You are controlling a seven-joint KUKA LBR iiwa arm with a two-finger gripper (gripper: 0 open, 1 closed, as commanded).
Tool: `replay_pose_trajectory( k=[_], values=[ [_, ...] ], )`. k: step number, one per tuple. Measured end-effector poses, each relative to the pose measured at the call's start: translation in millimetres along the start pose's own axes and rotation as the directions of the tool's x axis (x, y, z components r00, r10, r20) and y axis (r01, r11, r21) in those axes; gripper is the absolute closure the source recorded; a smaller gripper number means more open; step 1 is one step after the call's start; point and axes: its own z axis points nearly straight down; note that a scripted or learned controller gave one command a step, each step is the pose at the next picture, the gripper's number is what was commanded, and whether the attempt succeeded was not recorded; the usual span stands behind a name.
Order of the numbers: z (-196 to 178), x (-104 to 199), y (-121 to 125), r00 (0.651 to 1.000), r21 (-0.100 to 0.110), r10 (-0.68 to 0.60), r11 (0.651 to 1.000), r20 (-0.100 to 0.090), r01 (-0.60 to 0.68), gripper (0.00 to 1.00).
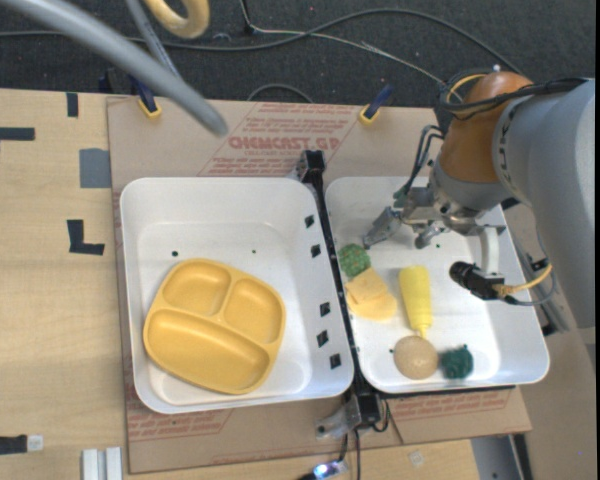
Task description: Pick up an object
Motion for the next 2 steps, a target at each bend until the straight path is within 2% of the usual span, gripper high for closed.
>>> replay_pose_trajectory(
  k=[1, 2],
  values=[
    [-10, 1, -1, 1.000, 0.005, -0.001, 1.000, -0.002, 0.001, 1.00],
    [-52, 3, -1, 1.000, 0.001, 0.000, 1.000, -0.002, 0.000, 1.00]
  ],
)
